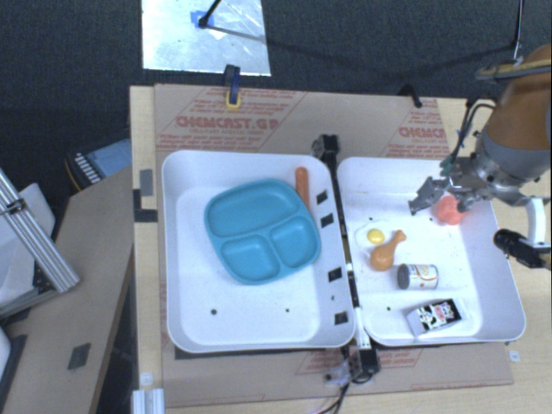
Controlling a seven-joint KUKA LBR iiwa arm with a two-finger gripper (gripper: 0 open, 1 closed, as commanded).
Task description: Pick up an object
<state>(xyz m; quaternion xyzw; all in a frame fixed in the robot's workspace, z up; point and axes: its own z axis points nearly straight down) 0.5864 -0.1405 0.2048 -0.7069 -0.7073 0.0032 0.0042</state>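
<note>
The gripper [442, 198] sits over the upper right part of the right bin [492, 326], below the orange band of the arm [517, 119] that enters from the right edge of the frame. Its dark fingers are spread apart, one pointing left toward the bin's middle, the other lying against a small pink-red object [448, 211]. That object rests on the bin floor just beside the fingers, touching or nearly touching them; whether it is actually pinched between them cannot be told, and it looks more beside than between.

Counting the right bin: one pink-red object at upper right; one fried egg toy [374, 235] left of centre; one orange drumstick [387, 251] just right of and below the egg, touching or nearly touching it; one small can [418, 276] lying on its side below the drumstick; one black and white carton [434, 316] lying flat near the bin's lower edge. Five things in all.

Counting the left bin [185, 317]: one blue divided plate [261, 230] with three compartments, in the middle, and one orange sausage-shaped piece [302, 185] at the plate's upper right edge, near the divider between the two bins.
</note>
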